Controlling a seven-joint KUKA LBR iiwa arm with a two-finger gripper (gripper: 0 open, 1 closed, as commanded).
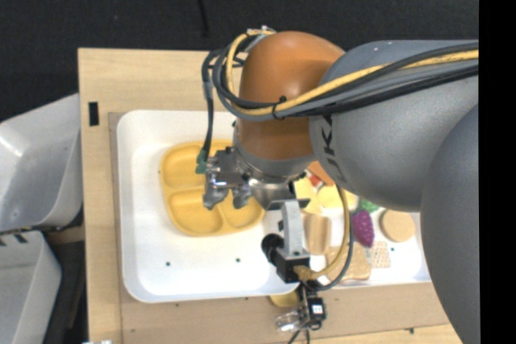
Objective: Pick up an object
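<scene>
Gripper [216, 193] low over yellow toy [189, 193] in bin [141, 254]; finger state could not be told; toy looked light, smooth, best grasped at its edge

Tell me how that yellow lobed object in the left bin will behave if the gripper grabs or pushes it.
The yellow lobed object looks like smooth moulded plastic, so probably stiff and light. Its glossy, rounded lobes may slip out of a pinch. It lies low and wide on the bin floor, so a push would likely slide it rather than roll it.
</scene>
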